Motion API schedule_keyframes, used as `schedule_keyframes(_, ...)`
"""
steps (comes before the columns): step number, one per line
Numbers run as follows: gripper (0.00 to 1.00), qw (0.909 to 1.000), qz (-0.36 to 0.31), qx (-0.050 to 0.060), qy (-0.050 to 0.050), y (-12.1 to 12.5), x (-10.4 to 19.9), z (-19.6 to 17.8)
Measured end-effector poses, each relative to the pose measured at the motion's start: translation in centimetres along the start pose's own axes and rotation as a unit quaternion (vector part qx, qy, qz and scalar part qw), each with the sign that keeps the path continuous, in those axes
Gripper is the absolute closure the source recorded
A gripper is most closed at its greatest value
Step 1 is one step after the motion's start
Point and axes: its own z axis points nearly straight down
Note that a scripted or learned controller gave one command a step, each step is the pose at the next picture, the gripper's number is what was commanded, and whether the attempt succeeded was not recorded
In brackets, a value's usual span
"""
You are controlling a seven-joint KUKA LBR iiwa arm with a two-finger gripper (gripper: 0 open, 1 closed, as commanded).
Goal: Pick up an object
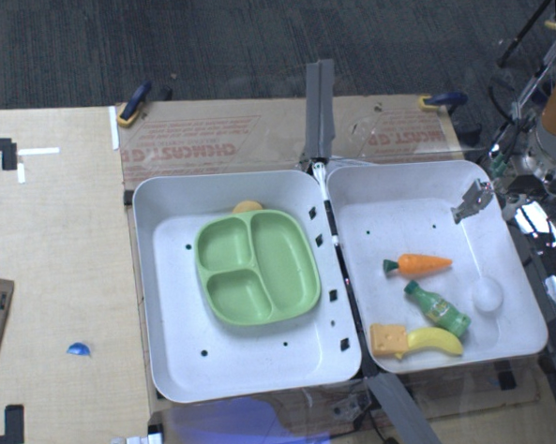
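Wooden bench (56,277): lies under and around everything, widest to the left of the green plate.

Left white bin (148,271): holds the green plate near its middle.

Right white bin (400,218): sits just right of the plate's bin, with the two rims touching along a dark hinge-like seam.

Green three-compartment plate (258,264): landmark; lies flat with its compartments facing up.

Grey upright post (320,111): stands beyond the plate's far right corner, at the seam between the bins.

Grey arm (538,168): enters far right of the plate, over the right bin's far corner.

Gripper (471,201): hangs well right of the plate, above the far right part of the right bin, apart from every item. Jaw opening too small and blurred to tell; nothing seen in its hold.

Candidate objects, all right of the plate in the right bin:
- Banana (434,341): right of and nearer than the plate, touching the yellow block.
- Carrot (422,265): level with the plate, leaf end toward it.
- Green bottle (437,310): lies tilted between carrot and banana.
- Yellow block (389,339): nearest to the plate's near right corner.
- White egg-like ball (487,296): farthest right of the plate.

Small yellow piece (247,207): peeks out at the plate's far edge.

Blue bit (77,349): lies on the bench, well left of the plate.
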Motion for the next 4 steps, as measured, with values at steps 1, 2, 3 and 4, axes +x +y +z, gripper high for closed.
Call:
schedule_keyframes(1,0.0,1.0,-0.003,-0.001,0.0,1.8,2.1,9.9)
schedule_keyframes(2,0.0,0.9988,-0.048,0.0,0.0,-3.6,4.8,11.9)
schedule_keyframes(3,0.0,0.9937,-0.112,0.0,0.0,-8.7,8.1,11.9)
schedule_keyframes(4,1.0,0.9939,-0.11,-0.001,0.0,-8.6,8.0,11.0)
